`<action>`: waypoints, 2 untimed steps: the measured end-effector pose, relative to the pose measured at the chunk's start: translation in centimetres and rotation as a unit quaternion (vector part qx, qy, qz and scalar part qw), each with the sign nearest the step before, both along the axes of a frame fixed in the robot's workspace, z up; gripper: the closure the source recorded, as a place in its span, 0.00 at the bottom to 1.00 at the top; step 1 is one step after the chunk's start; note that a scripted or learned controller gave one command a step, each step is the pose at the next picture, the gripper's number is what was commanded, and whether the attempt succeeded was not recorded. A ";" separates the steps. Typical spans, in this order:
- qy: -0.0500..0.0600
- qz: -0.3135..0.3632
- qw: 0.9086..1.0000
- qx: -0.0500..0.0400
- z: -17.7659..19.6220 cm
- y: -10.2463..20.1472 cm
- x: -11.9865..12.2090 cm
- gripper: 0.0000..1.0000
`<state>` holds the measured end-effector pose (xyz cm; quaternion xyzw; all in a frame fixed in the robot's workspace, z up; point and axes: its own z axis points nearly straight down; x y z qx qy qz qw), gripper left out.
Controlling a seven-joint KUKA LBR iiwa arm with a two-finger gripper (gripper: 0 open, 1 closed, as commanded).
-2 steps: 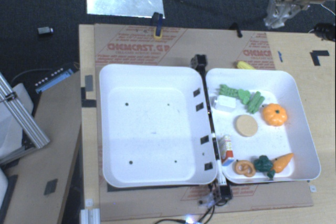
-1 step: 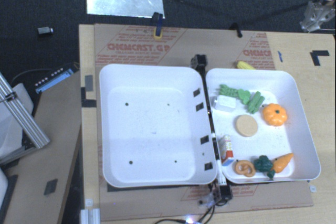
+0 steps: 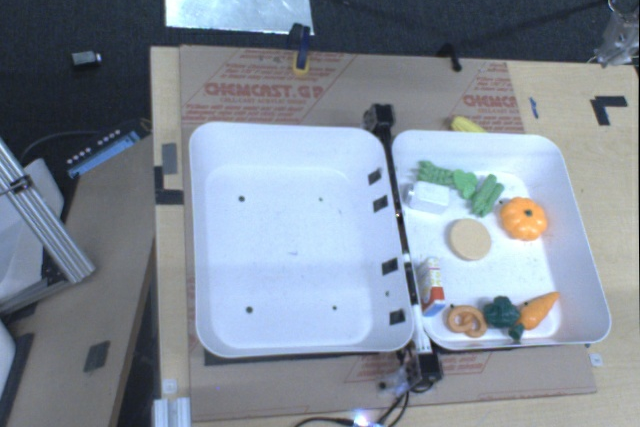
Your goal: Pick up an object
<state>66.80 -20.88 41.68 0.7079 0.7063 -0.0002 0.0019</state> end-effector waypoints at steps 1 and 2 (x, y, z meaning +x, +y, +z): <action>0.000 0.004 1.000 0.001 -0.3 2.7 0.1 1.00; -0.001 0.004 1.000 0.001 1.5 3.8 0.1 1.00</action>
